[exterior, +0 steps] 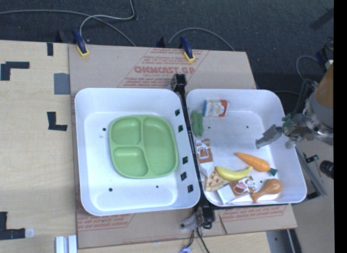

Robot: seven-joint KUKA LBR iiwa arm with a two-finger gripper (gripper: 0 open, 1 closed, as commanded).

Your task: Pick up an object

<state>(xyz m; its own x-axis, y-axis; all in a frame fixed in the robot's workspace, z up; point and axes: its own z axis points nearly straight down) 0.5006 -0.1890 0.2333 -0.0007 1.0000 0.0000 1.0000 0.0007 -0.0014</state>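
The left bin [87, 154] holds a green divided plate [143, 146], lying flat near its centre. The right bin [271, 102] holds the small items: a carton [216, 107] at the far wall, a green piece [197, 124] against the divider, a carrot [254, 162] mid-bin, a banana [233, 173] just beside it, a pizza slice [213, 181], a printed card [244, 186] and a drumstick [268, 188] at the near corner. My gripper [275, 136] sits over the right bin's right side, above and apart from the carrot. My fingers grip nothing; whether they are spread or together I cannot tell.
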